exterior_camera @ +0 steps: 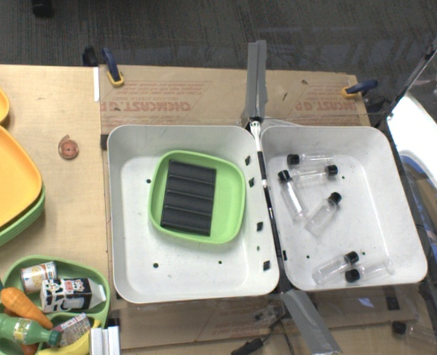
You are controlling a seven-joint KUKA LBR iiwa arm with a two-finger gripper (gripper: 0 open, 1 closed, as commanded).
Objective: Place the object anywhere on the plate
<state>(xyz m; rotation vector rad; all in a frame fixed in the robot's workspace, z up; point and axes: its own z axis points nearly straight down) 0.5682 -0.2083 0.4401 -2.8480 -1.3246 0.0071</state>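
Observation:
A green square plate (pixel 233 198) lies in the left white bin (pixel 133 261), a little left of the bin's middle. A black ridged rectangular object (pixel 188 197) lies flat on the plate, inside its rim. Several clear vials with black caps are scattered in the right white bin (pixel 384 191), among them one at the back (pixel 311 159), one in the middle (pixel 325 209) and a pair near the front (pixel 344 267).
Stacked orange and green plates (pixel 4 180) lie on the wooden table at far left. A green bowl of toy food (pixel 44 313) stands at the front left. A small pink disc (pixel 69 148) lies on the table. Clamps (pixel 113 72) (pixel 358 89) hold the cardboard at the back.

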